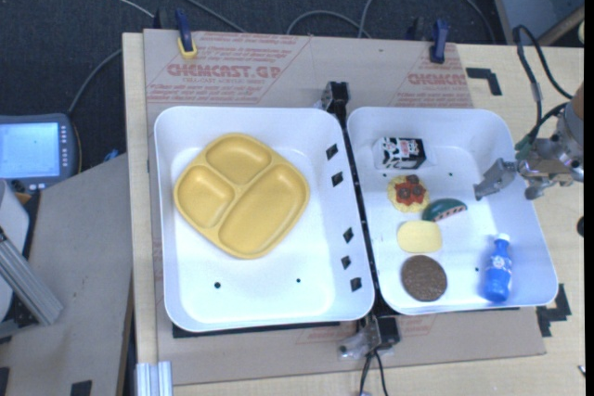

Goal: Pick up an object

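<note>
The right bin [464, 127] holds several small objects: a black-and-white carton [401, 151], a red and yellow pizza-like piece [408, 192], a green and red slice [445, 210], a pale yellow oval [419, 237], a brown round disc [424, 277] and a blue bottle [498, 268]. My gripper [513, 184] hangs over the right side of this bin, to the right of the slice and above the bottle. Its fingers are spread open with nothing between them.
A yellow divided plate [243, 195] lies in the left bin [186, 292]. Black clips run along the wall between the bins. Blue clamps [186, 32] hold the board at the back. A small screen [32, 148] stands off the bench to the left.
</note>
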Controlling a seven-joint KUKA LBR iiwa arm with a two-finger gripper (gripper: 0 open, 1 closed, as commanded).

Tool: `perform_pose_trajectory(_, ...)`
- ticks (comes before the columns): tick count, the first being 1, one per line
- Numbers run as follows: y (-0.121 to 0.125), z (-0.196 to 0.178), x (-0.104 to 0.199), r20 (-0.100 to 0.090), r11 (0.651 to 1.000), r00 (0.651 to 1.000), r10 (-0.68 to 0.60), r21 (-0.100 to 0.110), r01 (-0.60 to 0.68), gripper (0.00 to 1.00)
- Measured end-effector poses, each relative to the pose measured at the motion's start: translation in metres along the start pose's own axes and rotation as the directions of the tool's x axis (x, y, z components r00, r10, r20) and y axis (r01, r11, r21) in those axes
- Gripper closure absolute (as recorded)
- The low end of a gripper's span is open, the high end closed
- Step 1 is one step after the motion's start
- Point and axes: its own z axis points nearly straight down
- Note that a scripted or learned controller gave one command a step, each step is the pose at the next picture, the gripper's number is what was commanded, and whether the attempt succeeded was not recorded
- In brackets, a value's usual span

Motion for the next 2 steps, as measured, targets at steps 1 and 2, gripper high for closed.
perform_pose_trajectory(1,0.003,-0.008,0.001,0.004,1.000,1.000,-0.005,-0.014,0.005,0.00)
perform_pose_trajectory(2,0.001,0.055,0.001,0.002,1.000,1.000,-0.004,-0.009,0.004,0.00)
